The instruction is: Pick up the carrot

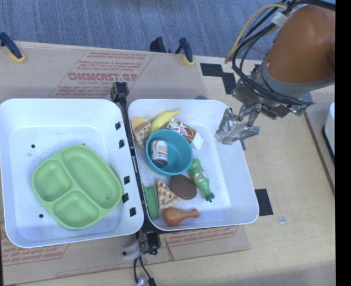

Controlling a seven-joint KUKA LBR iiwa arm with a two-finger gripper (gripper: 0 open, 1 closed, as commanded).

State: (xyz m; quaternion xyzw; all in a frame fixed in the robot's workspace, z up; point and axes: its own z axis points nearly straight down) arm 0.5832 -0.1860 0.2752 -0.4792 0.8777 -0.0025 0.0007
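Observation:
An orange-brown tapered toy (180, 215), the nearest match to a carrot, lies at the front edge of the right bin (241, 183), thin end pointing right. My gripper (238, 128) hangs over the bin's right rim near its back corner, well behind and to the right of that toy. Its fingers (226, 130) stand apart with nothing between them, so it is open. The grey wrist with its orange band (300, 40) rises behind it.
The right bin also holds a banana (165, 119), a blue bowl (176, 145) with a can inside, a green bottle (201, 180), a brown cookie (183, 187), a pizza slice (164, 193) and a wrapped bar (183, 130). A green divided plate (77, 186) lies in the left bin.

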